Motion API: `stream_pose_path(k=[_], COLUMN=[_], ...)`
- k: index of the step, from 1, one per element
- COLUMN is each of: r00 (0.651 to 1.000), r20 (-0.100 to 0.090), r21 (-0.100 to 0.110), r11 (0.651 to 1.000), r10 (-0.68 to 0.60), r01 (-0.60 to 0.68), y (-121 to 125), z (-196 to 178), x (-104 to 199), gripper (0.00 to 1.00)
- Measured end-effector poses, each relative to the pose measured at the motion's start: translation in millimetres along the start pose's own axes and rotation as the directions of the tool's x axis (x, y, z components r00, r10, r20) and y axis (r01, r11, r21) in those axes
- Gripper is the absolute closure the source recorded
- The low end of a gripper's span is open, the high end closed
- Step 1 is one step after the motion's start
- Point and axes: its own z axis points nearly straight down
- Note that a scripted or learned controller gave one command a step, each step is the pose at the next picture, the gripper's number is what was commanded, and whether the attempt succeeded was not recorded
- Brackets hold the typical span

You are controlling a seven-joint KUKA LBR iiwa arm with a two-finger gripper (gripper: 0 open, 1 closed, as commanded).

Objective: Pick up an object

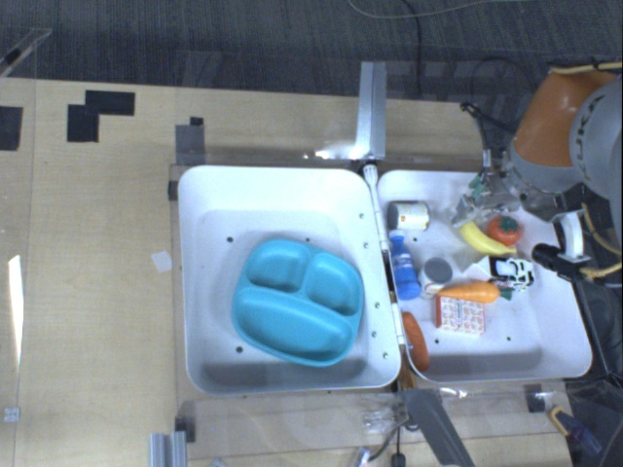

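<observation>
Seen from above at a slant, two shallow white bins sit side by side on a pale bench. Starting at the left, the left bin holds one thing: a turquoise divided plate with three compartments, lying flat near the middle.

Moving right past the shared wall, the right bin holds a scatter of small items, any of which could be the object to pick up. Along its left wall lie a blue bottle and, nearer the front, a reddish sausage-shaped toy. A small white cylinder sits toward the back. Further right come a toy carrot, touching a red-and-white patterned box just in front of it, then a yellow banana and a red toy tomato beside it (with a small black-and-white item close by).

At the far right, the grey and orange arm reaches over the bin's back corner. Its gripper hovers near the banana and tomato; whether it is released or clenched cannot be told from this angle. Nothing appears lifted, so the pick seems not yet accomplished.
</observation>
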Motion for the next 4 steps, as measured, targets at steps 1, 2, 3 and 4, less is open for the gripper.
stream_pose_path(k=[1,2,3,4], r00=[1.000,1.000,1.000,0.999], r20=[0.000,-0.001,0.000,-0.002], r21=[0.000,0.006,-0.003,0.007], r11=[1.000,1.000,1.000,0.999], r10=[0.000,0.020,0.018,0.042], r01=[0.000,-0.020,-0.018,-0.042], y=[0.0,-34.9,-31.3,6.9], z=[0.0,20.0,6.9,-131.6], x=[0.0,-15.0,-13.8,39.4], gripper=[0.00,0.00,1.00,1.00])
